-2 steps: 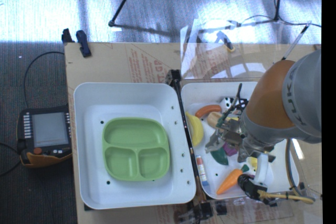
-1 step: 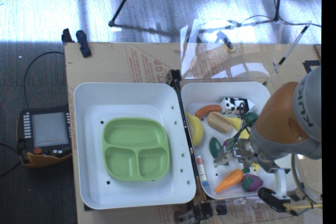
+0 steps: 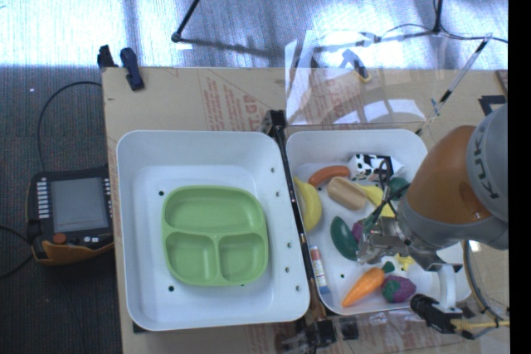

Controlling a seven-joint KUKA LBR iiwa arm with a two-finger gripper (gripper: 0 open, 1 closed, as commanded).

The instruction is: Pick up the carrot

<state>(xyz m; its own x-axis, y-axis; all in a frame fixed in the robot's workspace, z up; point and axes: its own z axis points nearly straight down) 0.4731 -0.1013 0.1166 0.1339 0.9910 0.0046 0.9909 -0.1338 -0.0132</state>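
Carrot (image 3: 365, 287) in right bin (image 3: 303, 147), near front edge, long axis diagonal: tip down-left, thick end up-right by purple toy (image 3: 397, 288). My gripper (image 3: 377, 245) just above thick end, nothing clamped. Fingers' state: cannot tell.

The table (image 3: 191, 95) has a brown cardboard top with red printing. Two shallow white bins stand on it side by side, touching: the left bin (image 3: 141, 178) near the left edge, the right bin (image 3: 332, 143) toward the right edge. Two dark clamps (image 3: 120, 62) sit at the far left corner.
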